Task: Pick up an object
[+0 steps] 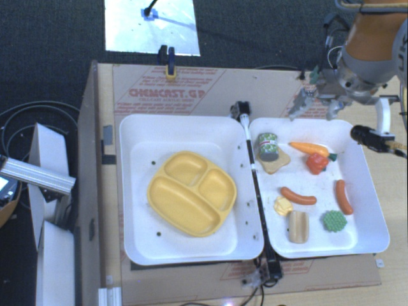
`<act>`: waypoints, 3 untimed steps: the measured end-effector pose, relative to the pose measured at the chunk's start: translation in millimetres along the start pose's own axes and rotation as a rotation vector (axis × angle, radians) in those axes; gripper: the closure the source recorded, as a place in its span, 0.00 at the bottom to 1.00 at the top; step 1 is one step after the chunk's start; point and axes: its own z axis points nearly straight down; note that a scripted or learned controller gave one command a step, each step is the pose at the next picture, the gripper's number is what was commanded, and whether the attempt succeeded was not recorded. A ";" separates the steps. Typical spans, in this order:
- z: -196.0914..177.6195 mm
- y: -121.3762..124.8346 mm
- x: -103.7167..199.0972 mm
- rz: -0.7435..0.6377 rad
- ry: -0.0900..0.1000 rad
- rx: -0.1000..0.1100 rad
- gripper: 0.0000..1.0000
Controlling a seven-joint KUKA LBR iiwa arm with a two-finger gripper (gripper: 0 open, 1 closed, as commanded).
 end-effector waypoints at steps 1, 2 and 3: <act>84.5 -9.8 -29.3 0.002 -0.001 0.002 0.00; 168.1 10.5 -65.2 0.003 -0.001 0.003 0.00; 186.2 9.1 -82.7 -0.002 -0.004 -0.022 0.00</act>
